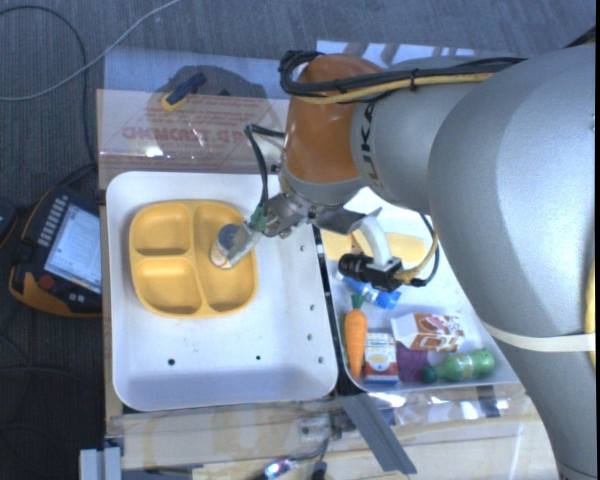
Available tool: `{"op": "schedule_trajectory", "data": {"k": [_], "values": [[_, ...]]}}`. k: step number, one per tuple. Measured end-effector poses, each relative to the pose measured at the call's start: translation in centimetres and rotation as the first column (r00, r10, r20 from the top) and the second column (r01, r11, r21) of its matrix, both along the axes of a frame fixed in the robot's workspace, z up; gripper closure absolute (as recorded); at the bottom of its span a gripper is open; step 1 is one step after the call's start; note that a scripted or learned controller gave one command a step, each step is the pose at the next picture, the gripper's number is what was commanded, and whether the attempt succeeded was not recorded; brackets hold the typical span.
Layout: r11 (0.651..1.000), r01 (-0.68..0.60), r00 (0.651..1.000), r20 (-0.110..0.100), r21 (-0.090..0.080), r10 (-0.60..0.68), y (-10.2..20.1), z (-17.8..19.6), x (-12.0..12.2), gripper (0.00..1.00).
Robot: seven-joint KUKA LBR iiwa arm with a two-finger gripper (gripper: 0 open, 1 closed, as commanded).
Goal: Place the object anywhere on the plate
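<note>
Now the gripper (242,236) hangs over the yellow plate (185,258) in the left bin (220,368); whether it is released or clenched, I cannot tell

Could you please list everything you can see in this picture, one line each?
plate: one, yellow, three compartments, in the left bin
left bin: one, white, holds the plate
right bin: one, white, partly under the arm
carrot: one, orange, left side of the right bin
carton: one, white and red, right bin
green object: one, right bin, near edge
pendant: one, orange and grey, on the floor left of the bench
arm: one, grey with orange band, from the right
pincer: one, over the plate's right compartment
</note>
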State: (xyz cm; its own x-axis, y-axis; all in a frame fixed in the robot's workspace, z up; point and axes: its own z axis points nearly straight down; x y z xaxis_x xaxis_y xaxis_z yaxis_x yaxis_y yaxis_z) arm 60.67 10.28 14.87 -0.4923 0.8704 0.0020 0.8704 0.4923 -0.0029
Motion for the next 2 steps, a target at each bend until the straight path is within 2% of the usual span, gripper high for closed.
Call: {"op": "schedule_trajectory", "data": {"k": [1, 2], "values": [[0.997, -0.083, 0.997, 0.002, -0.002, 0.083, 1.2, -3.1, 2.3, 0.0], [0.996, 0.092, 0.996, 0.002, -0.003, -0.092, -5.4, 3.4, 4.1, 0.0]]}}
